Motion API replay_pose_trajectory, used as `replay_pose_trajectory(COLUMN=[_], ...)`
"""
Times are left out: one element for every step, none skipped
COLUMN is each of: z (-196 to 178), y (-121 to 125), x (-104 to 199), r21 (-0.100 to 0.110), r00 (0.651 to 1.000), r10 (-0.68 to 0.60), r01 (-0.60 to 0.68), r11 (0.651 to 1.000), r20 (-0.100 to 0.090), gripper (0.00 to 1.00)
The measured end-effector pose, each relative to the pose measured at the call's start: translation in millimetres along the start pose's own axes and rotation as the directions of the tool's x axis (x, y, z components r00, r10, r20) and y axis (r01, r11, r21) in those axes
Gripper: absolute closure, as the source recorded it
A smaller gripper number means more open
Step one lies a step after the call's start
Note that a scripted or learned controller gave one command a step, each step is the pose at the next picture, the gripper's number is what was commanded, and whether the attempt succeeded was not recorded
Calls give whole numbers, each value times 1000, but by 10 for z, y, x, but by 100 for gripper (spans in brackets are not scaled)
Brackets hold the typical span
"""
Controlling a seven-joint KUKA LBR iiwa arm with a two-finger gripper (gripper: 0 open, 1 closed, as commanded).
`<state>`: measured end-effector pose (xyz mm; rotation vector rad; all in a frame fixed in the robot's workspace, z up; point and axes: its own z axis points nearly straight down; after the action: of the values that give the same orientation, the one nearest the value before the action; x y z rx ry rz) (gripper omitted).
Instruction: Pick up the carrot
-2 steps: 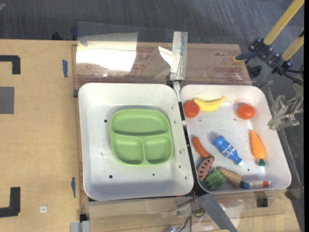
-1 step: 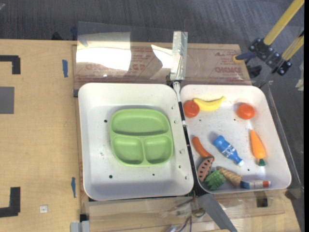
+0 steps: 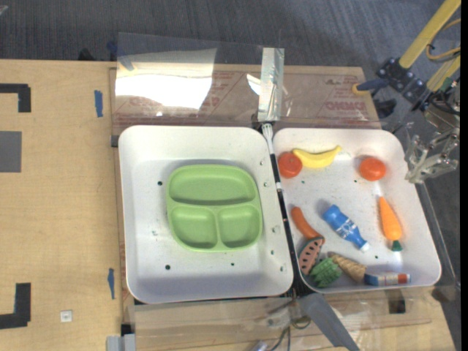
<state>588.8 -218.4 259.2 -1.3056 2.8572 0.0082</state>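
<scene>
We see the carrot (image 3: 390,221) lying in the right bin (image 3: 423,225), close to its right wall, with the orange body pointing up and the small green end toward the front. Nothing touches it. To its left lies a blue bottle (image 3: 344,227), and further left an orange-red sausage (image 3: 305,223). Behind the carrot sits an orange ball-shaped fruit (image 3: 373,168). A banana (image 3: 317,156) and a red tomato (image 3: 289,165) lie touching each other in the back left corner of the same bin. Along the front of the bin we find a watermelon slice (image 3: 310,253), a green leafy vegetable (image 3: 325,271), an ice-cream cone (image 3: 349,267) and a marker (image 3: 386,278). The left bin (image 3: 139,196) holds a green divided plate (image 3: 214,207). The gripper (image 3: 428,159) hangs outside the right bin, beyond its back right corner; whether it is spread or closed we cannot tell.
</scene>
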Motion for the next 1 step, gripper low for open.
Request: replay_pose_trajectory(z=[-167], y=[-27], x=[-28], r21=[15], r00=[1000], r10=[3], r01=[-3], r11=[1000], r20=[9], gripper=[100])
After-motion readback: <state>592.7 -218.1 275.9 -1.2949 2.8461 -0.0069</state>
